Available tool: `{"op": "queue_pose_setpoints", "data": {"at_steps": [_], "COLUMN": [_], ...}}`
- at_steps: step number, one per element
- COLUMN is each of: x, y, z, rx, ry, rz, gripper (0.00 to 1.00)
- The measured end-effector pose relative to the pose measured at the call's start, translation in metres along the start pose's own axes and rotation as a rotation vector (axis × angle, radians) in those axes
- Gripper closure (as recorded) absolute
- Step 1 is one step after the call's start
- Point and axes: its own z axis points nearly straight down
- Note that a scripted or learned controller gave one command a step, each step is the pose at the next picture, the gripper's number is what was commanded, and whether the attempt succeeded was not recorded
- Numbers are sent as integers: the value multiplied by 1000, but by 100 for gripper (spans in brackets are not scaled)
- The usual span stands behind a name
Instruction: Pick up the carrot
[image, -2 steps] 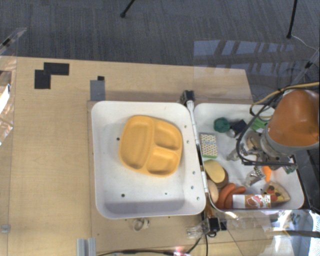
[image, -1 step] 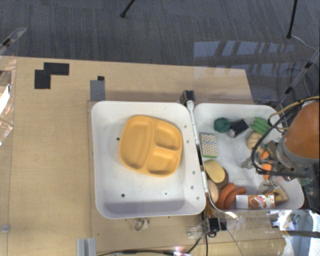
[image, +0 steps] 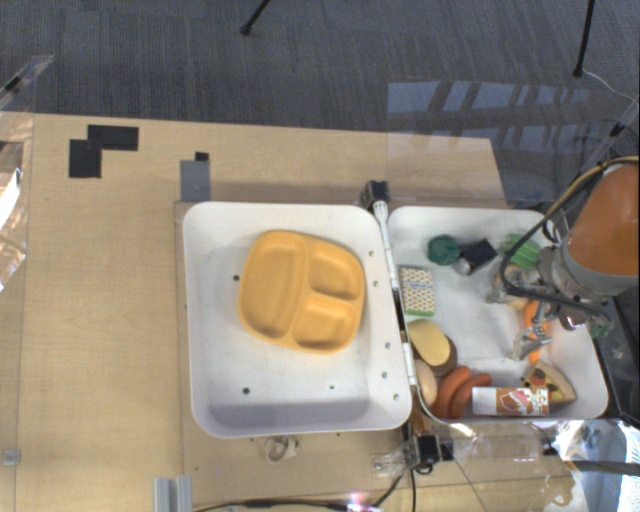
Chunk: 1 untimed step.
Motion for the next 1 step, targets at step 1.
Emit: {"op": "queue_pose_setpoints", "data": {"at_steps": [1], "x": [-4], "y": [0], "z": [-14], "rx": [3], "ry": [-10], "rz": [-3], "gripper": [100]}}
